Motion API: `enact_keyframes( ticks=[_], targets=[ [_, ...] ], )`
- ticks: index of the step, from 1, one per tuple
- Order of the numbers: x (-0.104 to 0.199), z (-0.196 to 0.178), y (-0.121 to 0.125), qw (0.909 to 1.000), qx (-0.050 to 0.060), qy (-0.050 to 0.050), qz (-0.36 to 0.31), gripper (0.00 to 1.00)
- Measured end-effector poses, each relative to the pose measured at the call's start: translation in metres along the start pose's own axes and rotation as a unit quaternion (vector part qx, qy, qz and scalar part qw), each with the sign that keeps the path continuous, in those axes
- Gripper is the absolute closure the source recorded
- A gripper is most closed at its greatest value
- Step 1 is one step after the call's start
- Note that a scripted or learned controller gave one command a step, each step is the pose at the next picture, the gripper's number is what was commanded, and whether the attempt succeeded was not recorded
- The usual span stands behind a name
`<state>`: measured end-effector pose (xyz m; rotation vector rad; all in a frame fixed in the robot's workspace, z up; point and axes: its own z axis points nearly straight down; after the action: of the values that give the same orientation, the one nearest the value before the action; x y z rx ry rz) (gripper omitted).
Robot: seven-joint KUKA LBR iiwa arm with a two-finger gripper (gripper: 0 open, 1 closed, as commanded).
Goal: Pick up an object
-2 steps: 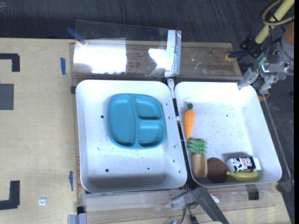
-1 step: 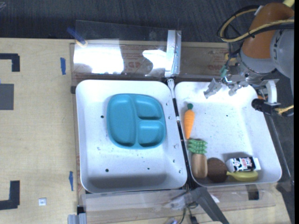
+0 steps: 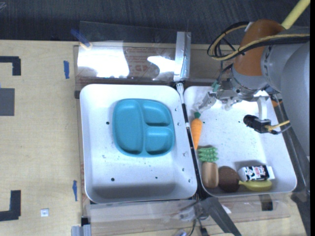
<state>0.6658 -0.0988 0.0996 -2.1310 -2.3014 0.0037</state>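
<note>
a pale wooden bench (image 3: pixel 39 146) fills the left side — black tape marks (image 3: pixel 15 65) and blue tape bits (image 3: pixel 66 69) on it. dark grey floor (image 3: pixel 123 4) runs along the top.

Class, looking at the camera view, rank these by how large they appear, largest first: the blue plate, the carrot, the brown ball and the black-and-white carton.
1. Blue plate, by far the largest.
2. Carrot.
3. Brown ball and black-and-white carton look about alike, so I leave them unranked.

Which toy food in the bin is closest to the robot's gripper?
The orange carrot. It lies along the right bin's left wall, just below the gripper. The other foods cluster lower, near the bin's bottom edge.
</note>
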Motion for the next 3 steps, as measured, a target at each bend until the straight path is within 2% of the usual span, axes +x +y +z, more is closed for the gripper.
enact_keyframes(
  ticks=[1, 2, 3],
  targets=[
    [-0.01, -0.002, 0.001, 1.0, -0.004, -0.001, 0.006, 0.0],
    [-0.009, -0.014, 0.002, 1.0, -0.006, -0.002, 0.005, 1.0],
    [0.004, 0.012, -0.058, 0.9972, -0.006, -0.002, -0.075, 1.0]
  ],
)
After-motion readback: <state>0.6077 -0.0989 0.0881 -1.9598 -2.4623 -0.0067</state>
